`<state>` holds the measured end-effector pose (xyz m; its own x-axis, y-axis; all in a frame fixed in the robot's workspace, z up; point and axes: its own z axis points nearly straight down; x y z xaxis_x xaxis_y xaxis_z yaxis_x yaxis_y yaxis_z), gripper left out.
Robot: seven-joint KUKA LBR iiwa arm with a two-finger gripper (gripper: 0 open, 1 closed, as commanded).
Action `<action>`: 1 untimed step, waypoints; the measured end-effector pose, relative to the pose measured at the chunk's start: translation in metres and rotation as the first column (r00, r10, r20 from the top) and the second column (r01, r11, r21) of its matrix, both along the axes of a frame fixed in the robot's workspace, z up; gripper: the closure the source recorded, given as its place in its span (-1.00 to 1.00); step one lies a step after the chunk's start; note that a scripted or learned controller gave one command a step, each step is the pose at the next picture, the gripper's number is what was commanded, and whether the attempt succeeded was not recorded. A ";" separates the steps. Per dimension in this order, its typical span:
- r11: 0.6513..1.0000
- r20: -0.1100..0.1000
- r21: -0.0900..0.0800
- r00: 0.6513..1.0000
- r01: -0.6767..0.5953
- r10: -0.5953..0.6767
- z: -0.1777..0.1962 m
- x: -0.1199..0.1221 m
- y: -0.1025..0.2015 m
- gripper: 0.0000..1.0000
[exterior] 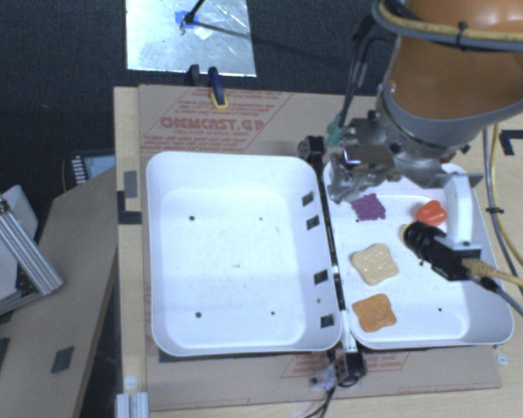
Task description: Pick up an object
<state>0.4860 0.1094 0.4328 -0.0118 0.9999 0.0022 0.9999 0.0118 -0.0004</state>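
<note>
The nearest thing to the gripper (349, 181) is a small purple piece (367, 206). It lies flat on the floor of the right bin (440, 316), just beside the gripper on its near side and a touch toward the arm. From here I can't make out whether the gripper touches it. Nothing looks lifted. The gripper's metal parts crowd together over the far left corner of that bin, close to the wall the two bins share. I cannot tell whether it is spread or pressed together.

Out from the gripper on the arm's side, past the purple piece, sits a rounded red-orange piece (430, 212), apart from the purple one. Nearer to me than the gripper lies a pale cream square (375, 264) with rounded corners, flat on the bin floor. Nearer still, close to the bin's front wall, is an orange square (374, 313) of much the same shape. The two squares are near each other but not touching.

Above the gripper rises the arm's thick orange band (471, 33), with cables running across it. On the gripper's other side, across the shared wall, lies the left bin (227, 251). Both bins rest on a brown cardboard sheet (218, 120) with red lettering. A blue clamp (216, 81) grips its far edge, and beyond that a shiny foil square (192, 24) lies on the dark floor.
</note>
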 end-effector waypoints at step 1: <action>1.000 0.006 0.001 1.000 0.003 -0.003 0.038 0.000 0.044 1.00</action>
<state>0.4865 0.1530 0.4710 -0.0086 1.0000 0.0032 0.9999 0.0086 0.0053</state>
